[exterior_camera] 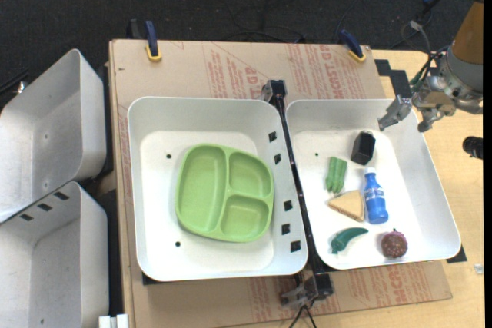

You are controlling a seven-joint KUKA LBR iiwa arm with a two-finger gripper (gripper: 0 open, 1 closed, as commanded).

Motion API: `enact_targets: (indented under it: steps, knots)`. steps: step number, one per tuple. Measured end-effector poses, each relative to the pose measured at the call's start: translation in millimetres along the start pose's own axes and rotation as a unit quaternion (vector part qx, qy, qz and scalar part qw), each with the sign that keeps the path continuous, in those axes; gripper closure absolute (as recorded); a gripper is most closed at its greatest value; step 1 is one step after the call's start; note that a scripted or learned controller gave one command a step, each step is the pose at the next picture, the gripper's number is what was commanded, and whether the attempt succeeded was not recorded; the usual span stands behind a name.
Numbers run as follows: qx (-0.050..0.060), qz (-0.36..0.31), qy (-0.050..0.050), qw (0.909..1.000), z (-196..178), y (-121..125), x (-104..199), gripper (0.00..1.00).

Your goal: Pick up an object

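Observation:
The right bin holds several small objects. A black block stands near its back. A green pod-like piece lies left of a blue bottle. Between them rests a tan wedge. A dark green curved piece and a dark red ball lie near the front wall. My gripper hangs open above the bin's back right rim, right of and behind the black block, with nothing between its fingers.
The left bin holds a light green divided plate. Two white tubs stand off the bench at the left. Yellow clamps grip the board's back edge. A black divider bar runs between the bins.

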State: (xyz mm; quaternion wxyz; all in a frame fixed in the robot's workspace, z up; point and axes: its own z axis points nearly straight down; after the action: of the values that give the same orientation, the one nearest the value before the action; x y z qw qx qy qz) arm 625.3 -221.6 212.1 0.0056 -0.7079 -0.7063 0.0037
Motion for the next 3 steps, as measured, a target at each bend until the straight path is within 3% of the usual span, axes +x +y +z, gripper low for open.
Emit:
enact_targets:
  steps: [1, 2, 3]
  knots:
    - [-0.007, -0.002, -0.002, 1.0000, -9.2, 3.1, 1.0, 0.00]
    - [-0.005, -0.001, -0.001, 1.0000, 52.6, -0.6, 6.0, 0.00]
    - [-0.010, 0.000, -0.001, 1.0000, 100.1, -7.2, 2.8, 0.00]
